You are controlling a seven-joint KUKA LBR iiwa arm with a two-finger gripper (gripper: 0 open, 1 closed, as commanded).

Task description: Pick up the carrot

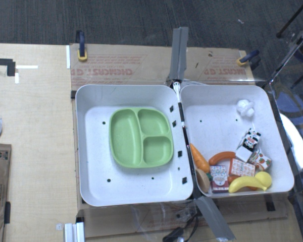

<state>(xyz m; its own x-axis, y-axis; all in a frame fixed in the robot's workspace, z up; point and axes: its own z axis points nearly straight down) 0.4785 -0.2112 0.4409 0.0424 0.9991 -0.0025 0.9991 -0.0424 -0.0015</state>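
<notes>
Here, the carrot (pixel 199 157) — orange, tapered — lies slantwise against the right bin's (pixel 217 101) left wall.

Glossy plastic carrot (pixel 199 157), matt green plate (pixel 141 137) — smooth white bins (pixel 86 150)

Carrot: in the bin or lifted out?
In. The carrot lies flat in the right bin, against its left wall, beside the sausage.

I count two white bins (pixel 86 150), one green plate (pixel 141 136), one carrot (pixel 199 156), one banana (pixel 250 182), one sausage (pixel 221 157), and two clamps (pixel 81 52).
</notes>
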